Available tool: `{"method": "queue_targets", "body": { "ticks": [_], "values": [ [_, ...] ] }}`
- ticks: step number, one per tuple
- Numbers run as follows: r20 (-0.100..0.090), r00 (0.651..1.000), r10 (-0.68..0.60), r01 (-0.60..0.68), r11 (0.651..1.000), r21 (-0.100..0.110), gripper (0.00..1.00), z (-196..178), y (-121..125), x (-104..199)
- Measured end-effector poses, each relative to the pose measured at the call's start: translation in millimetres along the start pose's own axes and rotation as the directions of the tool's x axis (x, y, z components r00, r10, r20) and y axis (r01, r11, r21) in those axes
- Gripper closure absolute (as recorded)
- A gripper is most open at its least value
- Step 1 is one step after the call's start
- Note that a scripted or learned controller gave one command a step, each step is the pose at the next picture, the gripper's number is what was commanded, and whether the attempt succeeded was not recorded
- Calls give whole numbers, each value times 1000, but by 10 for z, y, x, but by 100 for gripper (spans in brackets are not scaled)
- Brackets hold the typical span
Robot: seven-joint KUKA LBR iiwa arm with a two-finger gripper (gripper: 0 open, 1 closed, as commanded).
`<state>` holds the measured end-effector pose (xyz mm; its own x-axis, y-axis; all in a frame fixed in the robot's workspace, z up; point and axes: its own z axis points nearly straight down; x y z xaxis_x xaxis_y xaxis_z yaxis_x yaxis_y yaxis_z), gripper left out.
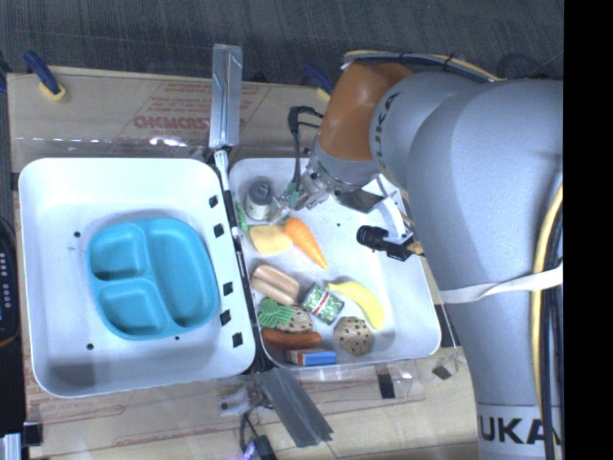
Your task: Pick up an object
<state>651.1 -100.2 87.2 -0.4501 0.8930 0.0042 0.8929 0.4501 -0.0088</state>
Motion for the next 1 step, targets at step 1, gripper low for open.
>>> {"method": "queue_targets", "body": {
  "ticks": [1],
  "values": [
    [-1,1000,-7,7,1000,-1,100,-6,-176,-191]
  ]
}}
